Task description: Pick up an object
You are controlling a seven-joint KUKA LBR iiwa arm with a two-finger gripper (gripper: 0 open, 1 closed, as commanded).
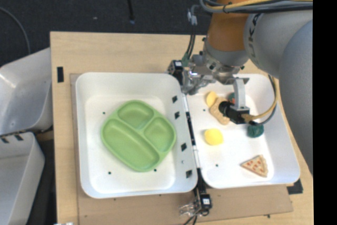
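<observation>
Position: my gripper (199, 80) hangs over the far left corner of the right bin (288, 162), close to the ridge where the two bins meet. My grey arm with its orange band reaches in from the right and covers the far part of that bin.

Jaw state: I cannot tell whether I am open or closed, as the wrist body hides the tip from above. Nothing is seen held.

Right bin contents, five items:
- A small yellow piece (211, 98) lies just near and right of my gripper. It is the closest item to me; whether we touch cannot be judged.
- A tan biscuit-like piece (220, 115) lies just near of the yellow piece, seemingly touching it.
- A yellow ball (213, 137) sits nearer still, in the left half of the bin, apart from the tan piece.
- A small teal object (256, 130) sits to the right of the ball, toward the middle of the bin.
- A pizza slice (256, 166) lies flat near the near right corner, well apart from my gripper.

Left bin (80, 129) contents, one item: a green divided plate (138, 135) lies flat at the centre, with three compartments facing up. It is well apart from my gripper, across the ridge.

Both bins rest side by side on the wooden bench (63, 52).
</observation>
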